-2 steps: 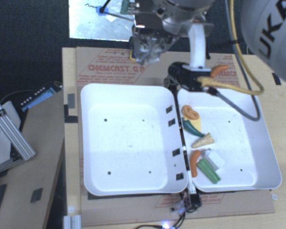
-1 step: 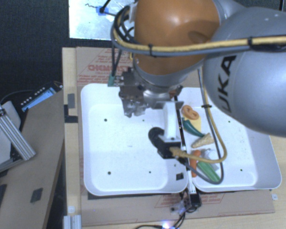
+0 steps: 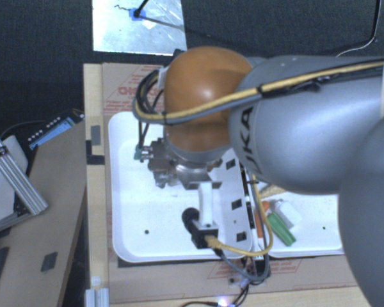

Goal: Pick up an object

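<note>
My gripper (image 3: 159, 166) hangs low over the middle of the left white bin (image 3: 125, 190), under the orange wrist band and the big grey arm that reaches in from the right. Nothing shows beneath or beside it on the bin floor. In the right bin (image 3: 320, 235), a green oblong object (image 3: 281, 228) lies near the front, with a white piece (image 3: 288, 213) just behind it and a thin orange stick (image 3: 259, 221) along the divider. The arm hides much of the right bin.
Cardboard (image 3: 125, 88) lies under the bins. A shiny foil sheet (image 3: 137, 15) sits at the back left, and metal rails (image 3: 16, 178) stand left of the bench. Cables (image 3: 243, 267) trail over the front rim.
</note>
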{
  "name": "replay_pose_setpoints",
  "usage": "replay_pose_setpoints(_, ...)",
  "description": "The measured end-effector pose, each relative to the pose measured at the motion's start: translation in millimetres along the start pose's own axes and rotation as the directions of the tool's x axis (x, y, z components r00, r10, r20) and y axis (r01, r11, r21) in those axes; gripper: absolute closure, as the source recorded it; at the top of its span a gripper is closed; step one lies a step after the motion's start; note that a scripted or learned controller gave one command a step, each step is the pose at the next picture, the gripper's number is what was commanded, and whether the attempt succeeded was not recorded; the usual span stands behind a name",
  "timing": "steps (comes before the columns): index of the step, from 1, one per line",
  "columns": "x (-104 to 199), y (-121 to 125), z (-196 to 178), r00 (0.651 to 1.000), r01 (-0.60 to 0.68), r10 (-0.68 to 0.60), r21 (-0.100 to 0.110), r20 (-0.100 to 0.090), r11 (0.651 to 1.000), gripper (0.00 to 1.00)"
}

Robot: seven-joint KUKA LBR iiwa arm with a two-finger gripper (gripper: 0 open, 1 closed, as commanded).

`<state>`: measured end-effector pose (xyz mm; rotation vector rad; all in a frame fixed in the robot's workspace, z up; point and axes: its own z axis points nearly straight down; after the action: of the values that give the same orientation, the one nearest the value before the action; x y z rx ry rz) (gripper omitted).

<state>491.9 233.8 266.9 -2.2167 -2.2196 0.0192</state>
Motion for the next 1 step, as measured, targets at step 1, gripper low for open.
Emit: replay_pose_setpoints(1, -8.8, -0.3, -174.4, 1.000, 0.002, -0.002, -0.029, -0.013, 1.000, 1.00)
